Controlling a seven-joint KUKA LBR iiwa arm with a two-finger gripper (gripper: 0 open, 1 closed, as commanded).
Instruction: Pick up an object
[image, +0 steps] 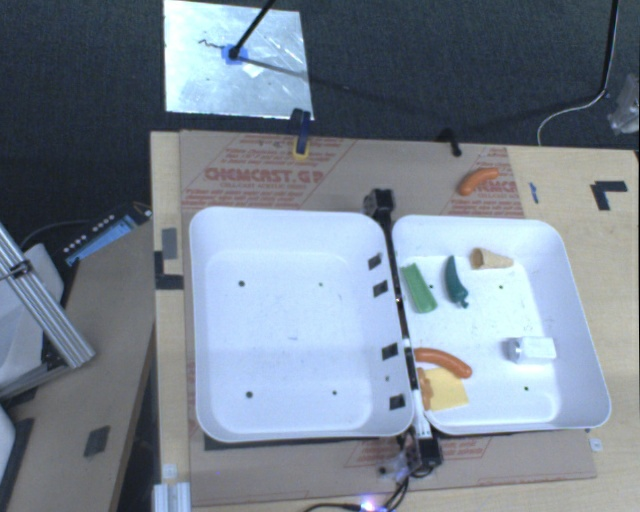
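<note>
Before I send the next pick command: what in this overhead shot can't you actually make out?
- Camera view: the small white and grey object in the right white bin is washed out against the floor; its shape and kind are unreadable.
- The yellow wedge-shaped piece is partly covered by the orange sausage-shaped piece; its full outline is hidden.
- The tan cone-shaped piece is too small to identify.

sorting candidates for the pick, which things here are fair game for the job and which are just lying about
For the pick, all in the right bin:
green block
dark teal piece
tan wedge
orange sausage
yellow slice
small white and grey item

Lying about:
second orange sausage on the board behind the bins
yellow and blue clamp
left bin
</note>
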